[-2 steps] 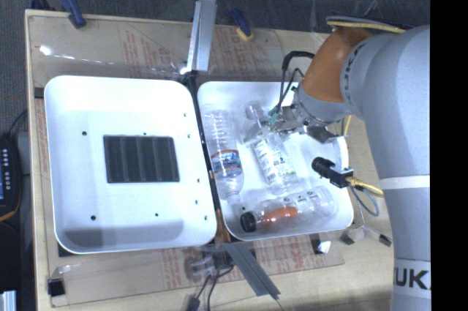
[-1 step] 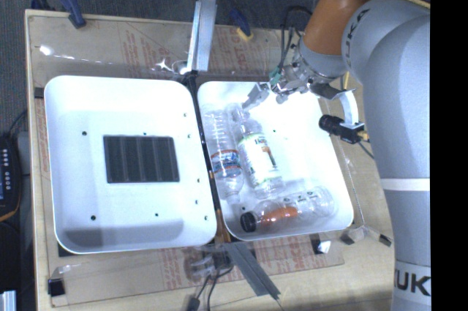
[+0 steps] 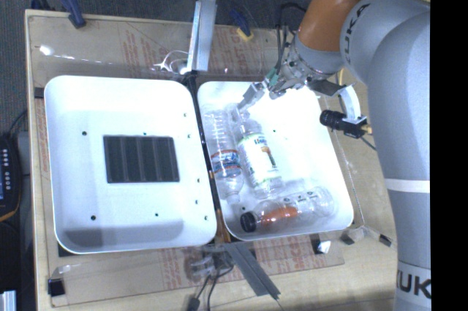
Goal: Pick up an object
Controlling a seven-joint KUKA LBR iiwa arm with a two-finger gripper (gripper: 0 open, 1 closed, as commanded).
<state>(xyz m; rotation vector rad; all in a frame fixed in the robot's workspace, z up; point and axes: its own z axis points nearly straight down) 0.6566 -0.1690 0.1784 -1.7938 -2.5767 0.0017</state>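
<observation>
Bottles (image 3: 252, 156) lie in the right bin (image 3: 333, 148), none picked up yet; gripper (image 3: 246, 101) hangs over them near the frame's middle top, holding nothing seen.

Hand (image 3: 243, 103) over right bin (image 3: 322, 156), above three clear bottles (image 3: 257, 159).

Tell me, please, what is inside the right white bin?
The right white bin holds three clear plastic bottles: one with a blue label, one with a white label, and one lying across the near end with a black cap. The bin floor beneath them is covered.
</observation>
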